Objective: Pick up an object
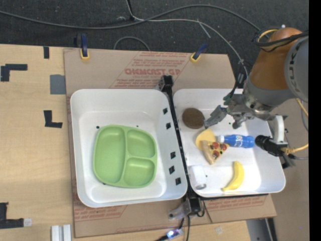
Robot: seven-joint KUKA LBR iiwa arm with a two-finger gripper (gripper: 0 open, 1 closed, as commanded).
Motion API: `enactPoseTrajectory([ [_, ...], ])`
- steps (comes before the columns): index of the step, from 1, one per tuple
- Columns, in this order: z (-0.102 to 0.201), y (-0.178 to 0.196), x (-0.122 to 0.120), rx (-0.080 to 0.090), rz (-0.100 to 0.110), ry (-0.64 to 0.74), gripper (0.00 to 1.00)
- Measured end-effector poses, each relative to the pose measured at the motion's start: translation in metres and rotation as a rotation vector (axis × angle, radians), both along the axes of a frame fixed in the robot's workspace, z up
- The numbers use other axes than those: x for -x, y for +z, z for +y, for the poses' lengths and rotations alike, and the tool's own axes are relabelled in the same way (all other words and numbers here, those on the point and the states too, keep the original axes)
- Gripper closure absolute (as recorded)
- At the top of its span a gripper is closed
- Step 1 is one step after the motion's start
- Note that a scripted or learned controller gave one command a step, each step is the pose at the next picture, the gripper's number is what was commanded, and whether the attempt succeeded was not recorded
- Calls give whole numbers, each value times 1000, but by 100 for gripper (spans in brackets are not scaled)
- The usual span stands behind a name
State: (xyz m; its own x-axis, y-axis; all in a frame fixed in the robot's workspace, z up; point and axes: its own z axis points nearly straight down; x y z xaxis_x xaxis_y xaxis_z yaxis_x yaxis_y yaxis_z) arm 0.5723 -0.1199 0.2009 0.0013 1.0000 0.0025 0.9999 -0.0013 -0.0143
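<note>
Blue bottle (pixel 238 141), lying on its side in the right bin (pixel 271 187), cap end pointing left toward the pizza slice (pixel 210 147) and looking to touch it. Likeliest pick, going by the gripper (pixel 223 123) poised just above and behind it. Fingers spread apart, nothing between them.

Crowded around the target: brown disc (pixel 192 117) off to the left near the bin divider, banana (pixel 234 176) nearer the front, apart from the bottle, small white piece (pixel 197 173) at the front-left corner. Over in the left bin (pixel 80 134), just a green divided plate (pixel 125 155).

To do this well: shift a little toward the front of the bin to centre over the bottle's middle, then turn the wrist to put the fingers across its narrow width, not along its length. Straight down, clear of the pizza slice at the cap end. Close gently, since a round body probably rolls or squirts out. Lift vertically.

Writing: red print on the brown sheet (pixel 150 72) behind the bins, roughly "CHEMCAST GP", with smaller lines too fine to read. Bottle label too small to make out.
</note>
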Motion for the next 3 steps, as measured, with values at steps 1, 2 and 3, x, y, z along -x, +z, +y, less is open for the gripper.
enactPoseTrajectory([
  [1,0,7,-3,2,-12,3,0],
  [2,-9,-52,0,3,-7,1,0],
  [3,-12,-103,-7,3,-8,2,0],
])
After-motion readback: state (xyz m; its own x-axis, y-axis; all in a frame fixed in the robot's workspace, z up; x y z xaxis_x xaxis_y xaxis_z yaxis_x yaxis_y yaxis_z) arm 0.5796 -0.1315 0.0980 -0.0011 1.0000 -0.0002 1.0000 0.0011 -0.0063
